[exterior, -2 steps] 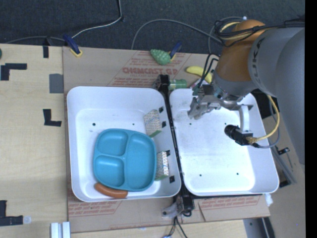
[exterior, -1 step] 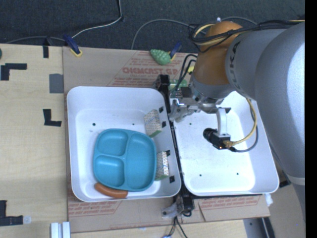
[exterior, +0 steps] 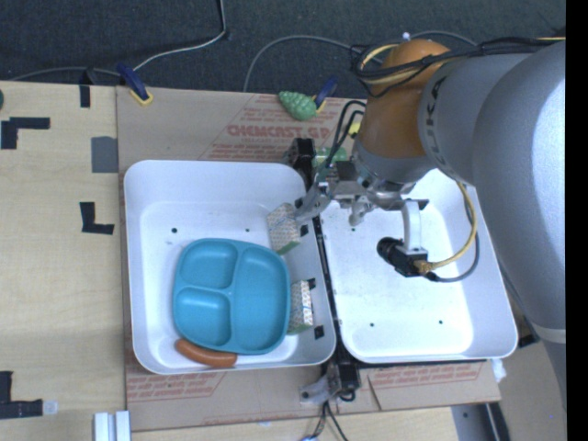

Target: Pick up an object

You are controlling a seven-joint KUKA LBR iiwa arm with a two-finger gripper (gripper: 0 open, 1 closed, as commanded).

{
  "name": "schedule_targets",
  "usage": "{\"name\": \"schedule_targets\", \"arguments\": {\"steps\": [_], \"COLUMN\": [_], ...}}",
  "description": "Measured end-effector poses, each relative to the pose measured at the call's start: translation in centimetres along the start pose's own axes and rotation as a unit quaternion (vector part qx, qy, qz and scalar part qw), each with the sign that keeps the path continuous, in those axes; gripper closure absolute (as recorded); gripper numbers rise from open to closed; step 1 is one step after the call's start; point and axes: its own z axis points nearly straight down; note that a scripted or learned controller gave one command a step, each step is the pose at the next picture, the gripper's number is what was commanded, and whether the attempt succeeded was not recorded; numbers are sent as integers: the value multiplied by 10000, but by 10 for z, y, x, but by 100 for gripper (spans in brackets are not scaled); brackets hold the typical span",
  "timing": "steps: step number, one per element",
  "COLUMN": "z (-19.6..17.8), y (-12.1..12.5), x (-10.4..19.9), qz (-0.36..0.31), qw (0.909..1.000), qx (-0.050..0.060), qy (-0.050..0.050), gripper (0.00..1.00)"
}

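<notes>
The left bin [exterior: 147, 200] holds a blue divided plate [exterior: 231, 294]. An orange sausage [exterior: 206, 354] lies at the plate's front edge. A pale patterned block [exterior: 284, 227] sits at the plate's upper right corner, and a second patterned piece [exterior: 301, 304] lies along the plate's right side. My gripper [exterior: 310, 198] hangs over the wall between the two bins, just above and right of the upper pale block. Nothing is visibly held in it. The grey arm with its orange band covers much of the right bin [exterior: 413, 329].
A green object [exterior: 298, 104] lies on the cardboard behind the bins, next to a blue clip. A black cable part [exterior: 401, 254] dangles from the arm over the right bin. Cables run along the back of the bench.
</notes>
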Motion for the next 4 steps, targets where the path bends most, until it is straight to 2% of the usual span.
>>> {"name": "schedule_targets", "arguments": {"steps": [1,2,3,4], "z": [0,-10,97,98], "y": [-113,-28,-10,52], "x": [-42,-93,-115,-116], "qz": [12,12,6,3], "qw": [10000,10000,10000,10000], "qx": [5,-6,-28,-32], "qy": [-5,-10,-8,-13], "gripper": [0,0,0,0]}}
